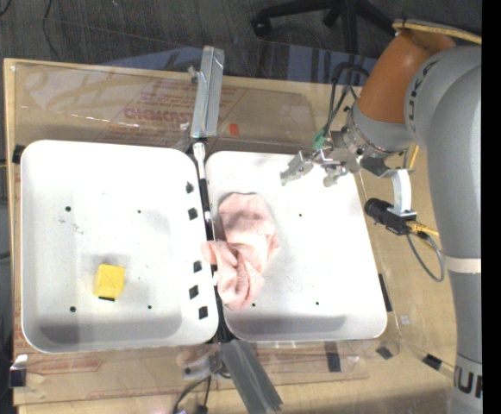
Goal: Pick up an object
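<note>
A crumpled pink cloth (243, 247) lies in the right bin (336, 257), against its left wall, with one fold draped over the divider. A small yellow block (109, 281) sits in the left bin (78, 188), toward its near left. My gripper (311, 171) hangs over the far part of the right bin, up and to the right of the cloth. Its two fingers stand apart, open, with nothing between them.
A metal bar (205, 93) runs back from the divider between the bins. Black clips (197, 266) line the divider. A cable and black connector (388, 216) hang by the right bin's right edge. The arm (444, 145) fills the right side.
</note>
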